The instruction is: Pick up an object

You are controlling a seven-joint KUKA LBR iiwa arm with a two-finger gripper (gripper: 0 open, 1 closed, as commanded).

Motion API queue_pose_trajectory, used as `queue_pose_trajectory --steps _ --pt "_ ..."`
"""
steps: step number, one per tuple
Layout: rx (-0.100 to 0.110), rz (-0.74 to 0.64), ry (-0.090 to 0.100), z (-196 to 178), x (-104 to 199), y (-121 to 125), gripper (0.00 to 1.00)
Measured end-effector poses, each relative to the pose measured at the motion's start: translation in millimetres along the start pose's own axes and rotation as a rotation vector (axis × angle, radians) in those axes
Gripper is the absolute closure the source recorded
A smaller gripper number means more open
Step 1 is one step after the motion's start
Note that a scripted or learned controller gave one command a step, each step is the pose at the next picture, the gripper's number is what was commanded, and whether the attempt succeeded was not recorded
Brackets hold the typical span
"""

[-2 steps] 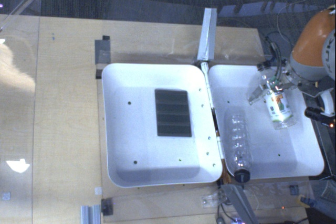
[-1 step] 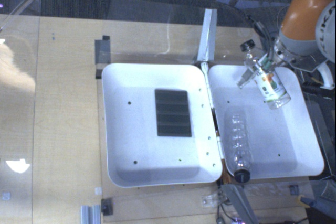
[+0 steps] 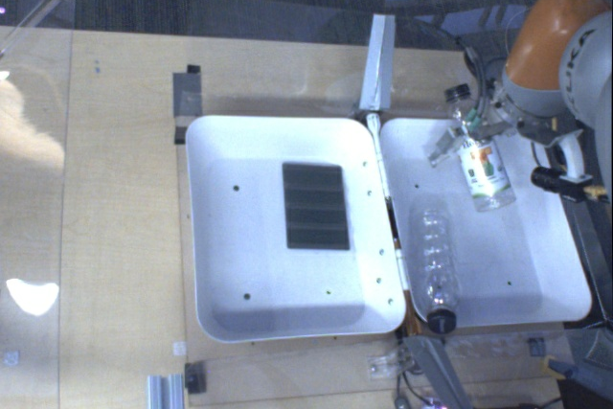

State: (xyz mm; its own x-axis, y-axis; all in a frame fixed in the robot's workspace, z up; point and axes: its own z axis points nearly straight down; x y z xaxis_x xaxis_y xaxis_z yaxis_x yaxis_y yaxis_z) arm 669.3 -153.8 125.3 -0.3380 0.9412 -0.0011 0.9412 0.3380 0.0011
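The wooden table (image 3: pixel 105 235) carries two shallow white bins side by side. The left bin (image 3: pixel 220 273) holds a dark ribbed rectangular block (image 3: pixel 316 206) lying flat near its middle. The right bin (image 3: pixel 536 273) sits just beside it, the two rims touching along the centre line. The grey arm (image 3: pixel 565 43), with its orange band, reaches in from the right at the far side of the right bin. Below it the claw (image 3: pixel 467 131) hangs over that bin's far part, and a small clear bottle with a green and white label (image 3: pixel 484 170) sits between its fingers, clamped near the top and tilted slightly. A second, clear plastic bottle (image 3: pixel 433 265) lies on its side along the right bin's left wall, its dark cap (image 3: pixel 441 322) pointing toward the near edge.
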Motion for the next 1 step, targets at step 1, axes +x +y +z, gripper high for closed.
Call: queue_pose_trajectory --steps 1 --pt "0.01 0.068 0.003 17.3 0.5 -2.4 1.0"
